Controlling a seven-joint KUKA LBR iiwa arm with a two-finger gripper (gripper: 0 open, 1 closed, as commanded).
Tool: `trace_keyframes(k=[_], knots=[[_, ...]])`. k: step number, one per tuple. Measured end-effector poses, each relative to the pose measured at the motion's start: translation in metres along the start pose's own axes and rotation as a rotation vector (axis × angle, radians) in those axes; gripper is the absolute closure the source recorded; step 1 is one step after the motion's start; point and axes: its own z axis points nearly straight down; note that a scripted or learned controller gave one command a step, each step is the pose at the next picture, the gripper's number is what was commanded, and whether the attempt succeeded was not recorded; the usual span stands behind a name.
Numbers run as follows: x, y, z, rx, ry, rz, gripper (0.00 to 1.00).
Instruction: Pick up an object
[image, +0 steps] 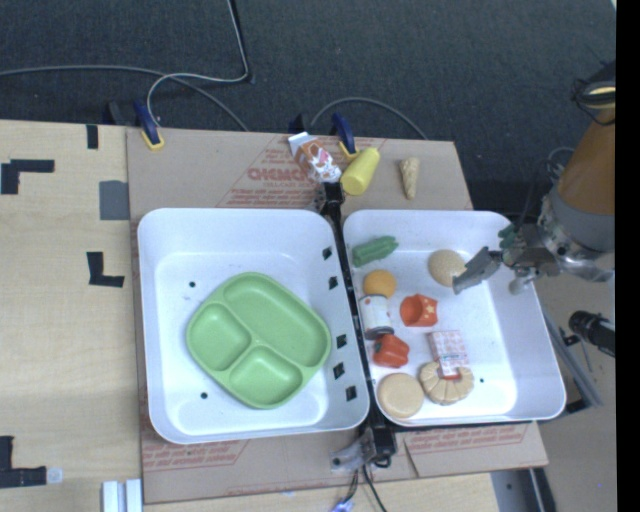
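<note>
The two-finger gripper (497, 268) hangs over the right edge of the right white bin (530, 390), at the end of the grey arm with the orange band (590, 180) that comes in from the right. Its fingers are spread apart: one dark finger (472, 272) slants down and left toward the bin floor, the other sits nearer the bin's right wall. Nothing lies between them.

Just left of the lower finger's tip rests a pale beige rounded toy food piece (447, 265), near it but seemingly apart. Further left in the same bin lie a green leafy-looking toy vegetable (374, 248), a small orange rounded piece (379, 283), a white and dark cylindrical can (377, 316) and a red pepper-shaped toy (391, 350). In the bin's middle sits a red-orange blocky piece (419, 310). Toward the near side lie a small pink and white packet (449, 348), a tan ridged pastry-like piece (446, 382) touching that packet, and a flat round tan cookie-shaped piece (400, 395).

The left white bin (160, 240) holds a light green plastic plate with three compartments (259, 338), lying flat.

Beyond the bins, on the brown cardboard sheet (220, 170), lie a yellow plastic bottle shape (361, 170), a small white and red wrapper (313, 153) and a beige cone-shaped piece (409, 177).
</note>
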Motion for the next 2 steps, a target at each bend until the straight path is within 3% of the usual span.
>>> trace_keyframes(k=[1,2], knots=[[0.054,0.016,0.112,0.003,0.001,0.0,0.0],[0.051,0.056,0.146,-0.023,-0.015,0.008,0.0]])
